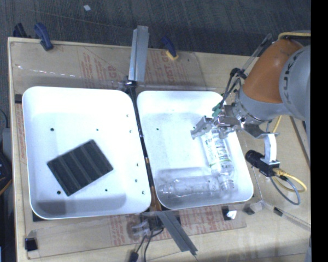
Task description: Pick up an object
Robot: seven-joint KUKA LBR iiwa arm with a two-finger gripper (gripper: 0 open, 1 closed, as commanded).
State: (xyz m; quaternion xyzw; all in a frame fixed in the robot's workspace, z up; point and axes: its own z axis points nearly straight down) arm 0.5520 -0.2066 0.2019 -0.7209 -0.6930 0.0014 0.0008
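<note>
My two-finger gripper [214, 125] hovers over the upright clear plastic bottle [217, 153] in the right shallow white bin [169, 108]. Whether my jaws grip it I cannot tell (glare hides them). Another clear bottle [194, 186] lies along the near wall.

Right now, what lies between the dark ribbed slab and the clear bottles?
In the camera view, bare white bin floor, then the two bins' touching rims, separate the dark ribbed slab from the clear bottles.
</note>
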